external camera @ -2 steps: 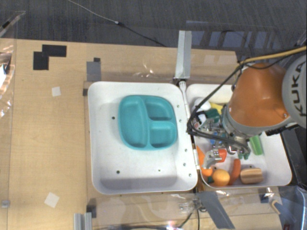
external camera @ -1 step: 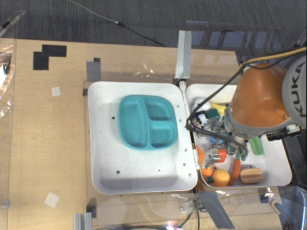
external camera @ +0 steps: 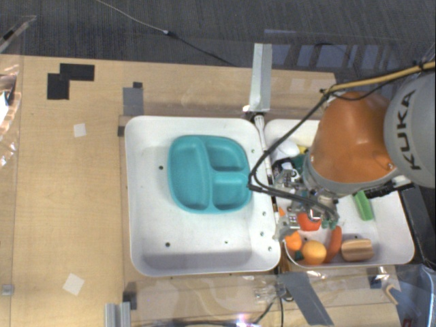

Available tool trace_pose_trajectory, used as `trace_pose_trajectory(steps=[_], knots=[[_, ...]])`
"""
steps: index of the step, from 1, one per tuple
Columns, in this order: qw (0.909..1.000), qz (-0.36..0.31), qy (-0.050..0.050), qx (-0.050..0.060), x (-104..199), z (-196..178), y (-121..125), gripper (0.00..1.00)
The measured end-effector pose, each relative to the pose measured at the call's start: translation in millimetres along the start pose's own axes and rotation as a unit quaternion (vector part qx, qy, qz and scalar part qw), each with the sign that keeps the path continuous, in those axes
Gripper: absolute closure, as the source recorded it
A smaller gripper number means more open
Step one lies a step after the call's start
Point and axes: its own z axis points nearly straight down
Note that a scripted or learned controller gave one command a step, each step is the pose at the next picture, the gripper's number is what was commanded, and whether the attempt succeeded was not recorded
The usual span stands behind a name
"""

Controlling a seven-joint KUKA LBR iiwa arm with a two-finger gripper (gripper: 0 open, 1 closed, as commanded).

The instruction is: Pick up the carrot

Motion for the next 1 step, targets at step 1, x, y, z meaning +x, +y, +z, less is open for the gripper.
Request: trace_pose_trajectory(steps=[1], knots=[[0.9916,-0.129,-0.001,0.002,-3.4,-0.9,-77.0,0.0]])
